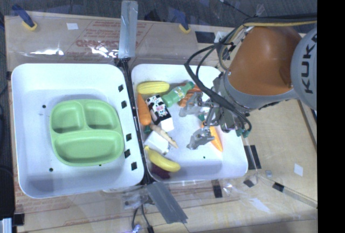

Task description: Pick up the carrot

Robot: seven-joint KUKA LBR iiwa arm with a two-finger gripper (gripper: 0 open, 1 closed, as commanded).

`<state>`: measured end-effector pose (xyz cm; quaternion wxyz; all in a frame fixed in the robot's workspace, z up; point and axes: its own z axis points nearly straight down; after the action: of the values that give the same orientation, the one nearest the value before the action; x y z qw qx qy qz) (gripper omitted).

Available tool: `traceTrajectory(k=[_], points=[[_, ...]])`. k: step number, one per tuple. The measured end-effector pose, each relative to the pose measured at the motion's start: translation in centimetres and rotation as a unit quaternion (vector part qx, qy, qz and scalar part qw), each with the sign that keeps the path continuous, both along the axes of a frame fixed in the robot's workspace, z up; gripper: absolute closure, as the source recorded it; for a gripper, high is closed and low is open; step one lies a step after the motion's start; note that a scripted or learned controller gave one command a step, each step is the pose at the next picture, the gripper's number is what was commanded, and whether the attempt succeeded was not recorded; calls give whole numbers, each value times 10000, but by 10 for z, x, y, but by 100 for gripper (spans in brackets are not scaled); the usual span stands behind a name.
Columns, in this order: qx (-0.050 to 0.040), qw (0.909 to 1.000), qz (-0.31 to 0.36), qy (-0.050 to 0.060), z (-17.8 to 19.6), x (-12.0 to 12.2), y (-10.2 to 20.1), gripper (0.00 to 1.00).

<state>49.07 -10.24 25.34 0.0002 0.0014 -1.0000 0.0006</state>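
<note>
An orange carrot (215,139) lies in the right bin (233,164) near its right wall. My gripper (197,123) hangs over the middle of that bin, just left of the carrot. Its two metal fingers stand apart, one (188,107) toward the back and one (196,141) toward the front. The front finger is right beside the carrot, and nothing sits between the two. A second long orange piece (143,110) lies along the bin's left wall.
The right bin also holds a yellow corn cob (153,87), a green item (175,95), a cow-patterned carton (157,107), a white wedge (158,140), a banana (164,162) and a dark purple item (157,172). The left bin (27,86) holds a green divided plate (85,130).
</note>
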Motion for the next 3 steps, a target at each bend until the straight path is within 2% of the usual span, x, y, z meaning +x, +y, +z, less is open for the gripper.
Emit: traceTrajectory(k=[1,2,3], points=[[10,9993,372,34,-63,16,-89,0],[-3,9998,190,-21,-160,39,-107,0],[-3,9997,237,-33,-150,41,-104,100]])
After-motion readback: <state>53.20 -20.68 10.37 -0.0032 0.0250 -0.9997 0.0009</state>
